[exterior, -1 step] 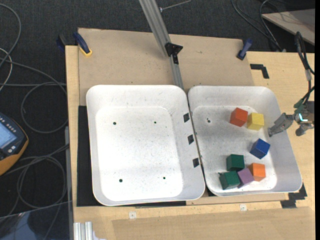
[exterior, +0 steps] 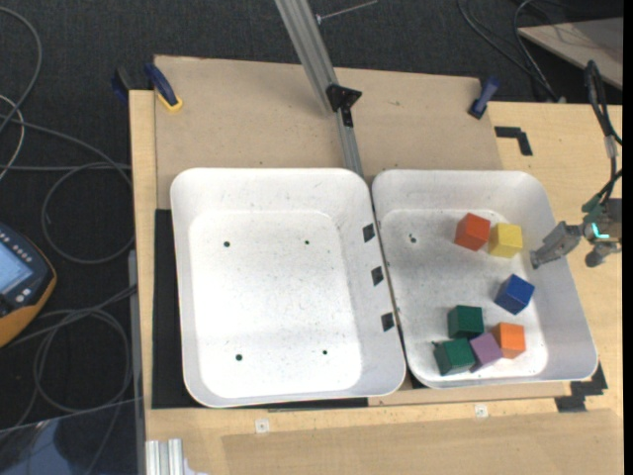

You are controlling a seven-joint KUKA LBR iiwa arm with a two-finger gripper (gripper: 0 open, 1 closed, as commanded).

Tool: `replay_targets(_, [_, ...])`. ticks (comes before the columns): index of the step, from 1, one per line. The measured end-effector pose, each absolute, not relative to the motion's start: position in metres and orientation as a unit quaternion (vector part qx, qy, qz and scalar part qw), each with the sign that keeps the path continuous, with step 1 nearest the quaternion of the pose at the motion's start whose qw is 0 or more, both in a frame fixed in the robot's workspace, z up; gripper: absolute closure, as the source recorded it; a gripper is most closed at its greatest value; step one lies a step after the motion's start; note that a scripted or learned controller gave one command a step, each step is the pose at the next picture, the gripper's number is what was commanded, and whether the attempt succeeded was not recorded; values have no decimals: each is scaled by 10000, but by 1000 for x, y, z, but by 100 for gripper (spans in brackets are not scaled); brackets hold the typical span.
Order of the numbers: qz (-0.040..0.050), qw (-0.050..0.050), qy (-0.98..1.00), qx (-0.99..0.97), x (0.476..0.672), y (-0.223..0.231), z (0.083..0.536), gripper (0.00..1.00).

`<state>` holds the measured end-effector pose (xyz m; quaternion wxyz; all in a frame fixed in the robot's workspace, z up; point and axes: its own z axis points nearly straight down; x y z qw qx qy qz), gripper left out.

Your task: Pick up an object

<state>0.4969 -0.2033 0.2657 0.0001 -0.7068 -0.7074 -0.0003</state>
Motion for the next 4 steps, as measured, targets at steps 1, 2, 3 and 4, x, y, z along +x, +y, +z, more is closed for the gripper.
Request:
replay_targets(1, [10, 30, -7068, -7074, 487, -205, 210, 0])
replay_targets(2, [9, 30, -7071, -7071, 488, -201, 167, 0])
replay_targets(3, [8, 31, -7071, -7071, 487, -198, 124, 0])
replay_targets(4, [-9, -8, -7074, -7068, 489, -199, 138, 100])
